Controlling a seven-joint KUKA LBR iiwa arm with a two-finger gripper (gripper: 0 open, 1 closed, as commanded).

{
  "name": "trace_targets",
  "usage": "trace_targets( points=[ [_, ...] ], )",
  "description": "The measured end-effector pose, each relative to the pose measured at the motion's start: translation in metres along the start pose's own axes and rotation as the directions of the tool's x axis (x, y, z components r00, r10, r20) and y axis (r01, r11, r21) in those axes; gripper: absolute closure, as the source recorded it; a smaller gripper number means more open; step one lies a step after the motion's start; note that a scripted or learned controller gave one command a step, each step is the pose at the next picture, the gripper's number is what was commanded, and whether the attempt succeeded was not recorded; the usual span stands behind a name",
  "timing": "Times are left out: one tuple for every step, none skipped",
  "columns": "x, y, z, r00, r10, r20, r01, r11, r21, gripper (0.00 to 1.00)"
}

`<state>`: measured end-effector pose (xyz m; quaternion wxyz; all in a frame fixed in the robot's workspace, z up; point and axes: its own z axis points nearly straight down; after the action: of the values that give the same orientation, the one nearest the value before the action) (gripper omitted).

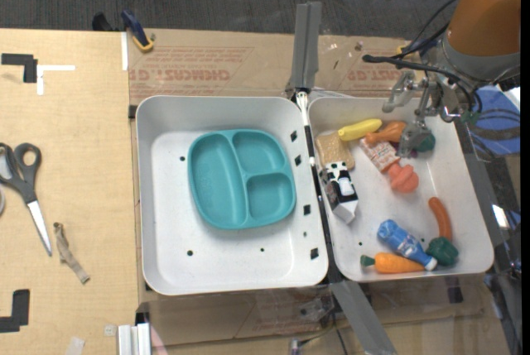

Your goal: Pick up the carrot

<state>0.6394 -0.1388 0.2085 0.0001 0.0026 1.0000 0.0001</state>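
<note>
Carrot [397, 264] at right bin's [472, 179] front; blue bottle [403, 241] touching | gripper [416, 134] spread unclear, perhaps empty

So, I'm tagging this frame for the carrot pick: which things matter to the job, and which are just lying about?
Job in hand:
- orange toy carrot with a green tip, at the near edge of the shallow white right bin
- grey two-finger gripper, over that bin's far end

Lying about:
- teal divided plastic plate
- yellow toy banana
- blue toy bottle
- red-orange toy sausage
- grey-handled scissors
</note>
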Motion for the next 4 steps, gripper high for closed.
trace_targets(
  points=[
    [-0.018, -0.015, 0.116, 0.998, -0.064, 0.003, 0.064, 0.998, 0.0, 0.0],
    [-0.007, 0.023, 0.118, 0.999, -0.032, 0.0, 0.032, 0.999, 0.0, 0.0],
    [0.004, 0.039, 0.118, 0.893, 0.451, 0.001, -0.451, 0.893, 0.004, 0.0],
    [0.125, -0.013, 0.119, 0.697, 0.717, -0.003, -0.717, 0.697, 0.002, 0.0]
  ],
)
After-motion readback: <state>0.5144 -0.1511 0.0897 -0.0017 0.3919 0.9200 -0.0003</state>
